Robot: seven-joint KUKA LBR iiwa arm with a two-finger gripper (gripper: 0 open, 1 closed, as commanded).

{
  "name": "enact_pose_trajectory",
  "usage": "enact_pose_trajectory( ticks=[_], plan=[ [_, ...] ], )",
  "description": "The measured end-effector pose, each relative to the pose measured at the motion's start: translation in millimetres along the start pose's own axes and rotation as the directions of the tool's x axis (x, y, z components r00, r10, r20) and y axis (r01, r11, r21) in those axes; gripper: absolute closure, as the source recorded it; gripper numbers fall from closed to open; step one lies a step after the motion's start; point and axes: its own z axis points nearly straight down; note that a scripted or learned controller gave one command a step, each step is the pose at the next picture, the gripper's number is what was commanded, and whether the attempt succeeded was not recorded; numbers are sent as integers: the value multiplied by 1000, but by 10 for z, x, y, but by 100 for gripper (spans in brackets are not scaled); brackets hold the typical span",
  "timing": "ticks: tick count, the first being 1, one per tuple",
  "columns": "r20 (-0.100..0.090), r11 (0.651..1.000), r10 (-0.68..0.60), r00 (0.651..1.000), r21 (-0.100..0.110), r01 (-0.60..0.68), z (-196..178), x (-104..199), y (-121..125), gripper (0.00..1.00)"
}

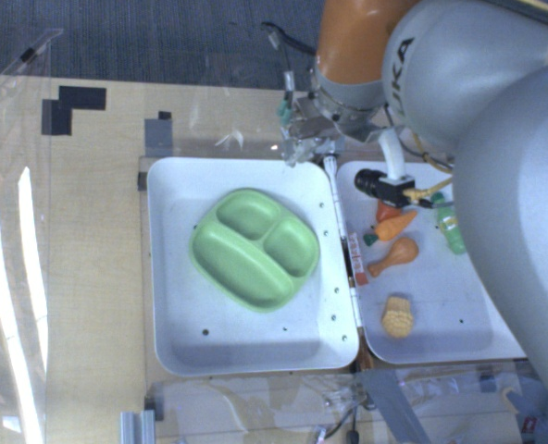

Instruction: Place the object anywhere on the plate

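We cannot tell the pincer (304, 144) state. The carrot (392, 225) looks light, stiff, smooth; we advise gripping mid-body for the plate (254, 248).

Arm (496, 109) hides right bin (441, 340) — partly.

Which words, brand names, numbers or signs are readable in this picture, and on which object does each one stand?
"KUKA": dark letters on the grey arm, running vertically beside the orange band; partly cut by the curve.
The strip between the two bins carries small marks, too blurred to read.
Nothing readable on the green plate.
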Motion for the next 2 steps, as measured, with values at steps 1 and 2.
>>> enact_pose_trajectory(
  ticks=[1, 2],
  plan=[
    [-2, 1000, 9, 1000, 3, -9, -570, -300, -7, 100],
    [-1, 983, 182, 983, 7, -182, 8, -836, -191, 100]
  ],
)
